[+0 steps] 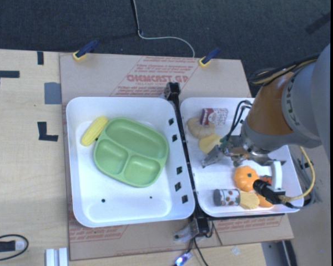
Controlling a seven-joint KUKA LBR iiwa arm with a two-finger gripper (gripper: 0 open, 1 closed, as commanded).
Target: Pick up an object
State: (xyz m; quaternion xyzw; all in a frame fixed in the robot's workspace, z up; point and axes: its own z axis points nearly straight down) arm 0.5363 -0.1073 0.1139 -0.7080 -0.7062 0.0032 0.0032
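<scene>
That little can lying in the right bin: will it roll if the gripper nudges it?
Probably. The can lies on its side on smooth white bin floor, so it could roll. The orange toy beside it may stop it. It looks light and stiff.

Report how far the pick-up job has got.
Done: the arm has reached into the right bin, with the claw low near the yellow piece. In hand: nothing shows between its fingers, so no grasp is confirmed. Left: grip and lift an item; the orange pumpkin toy, small can and, in the left bin, the green tray and corn all lie in place.
</scene>
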